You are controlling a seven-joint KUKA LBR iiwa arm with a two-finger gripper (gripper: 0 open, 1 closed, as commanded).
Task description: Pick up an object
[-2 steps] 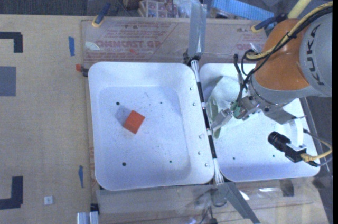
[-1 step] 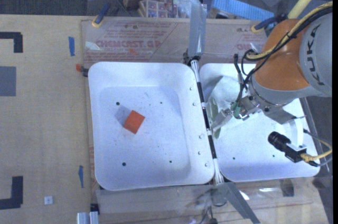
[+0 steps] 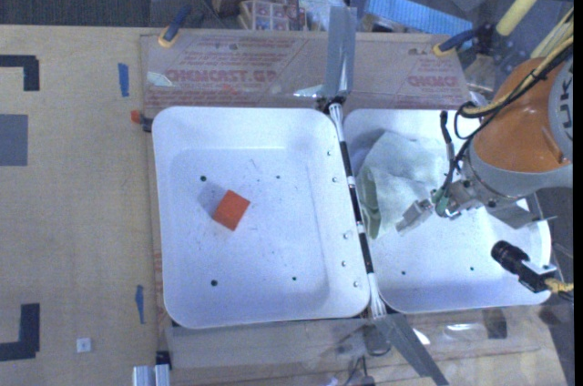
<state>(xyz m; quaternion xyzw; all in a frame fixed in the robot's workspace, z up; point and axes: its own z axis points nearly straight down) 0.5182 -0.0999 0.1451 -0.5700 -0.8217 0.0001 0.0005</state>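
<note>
The two white bins take up most of my bench. My arm, grey with its orange band, hangs over the right bin. The left bin lies well apart from me, across the divider where the rims meet.

The right bin holds a crumpled pale cloth with a greenish fold along its left side, bunched against the upper-left part near the divider. My gripper sits just at the cloth's lower edge, pointing left toward it; the cloth lies up and left of my tips. I cannot tell whether my fingers are apart or together, nor whether any cloth is between them.

The left bin holds one small orange block, left of its centre, turned corner-on. I judge the cloth the nearer pick.
</note>
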